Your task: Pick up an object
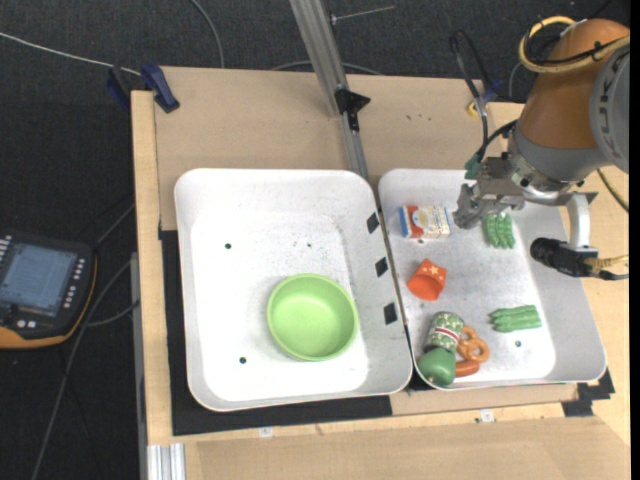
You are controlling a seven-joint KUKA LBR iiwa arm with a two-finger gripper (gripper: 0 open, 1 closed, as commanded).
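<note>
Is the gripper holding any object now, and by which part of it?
It cannot be told: the gripper is low beside a green toy, but no object shows between its fingers.

Lime-green bowl (312, 316), orange cup (427, 280), white bins (200, 268) (faintly speckled), green toys (515, 318)

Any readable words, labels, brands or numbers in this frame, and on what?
None can be read.
Carton in the right bin: red and blue print, too blurred.
Pendant left of the bench: lit screen, too small to read.
</note>
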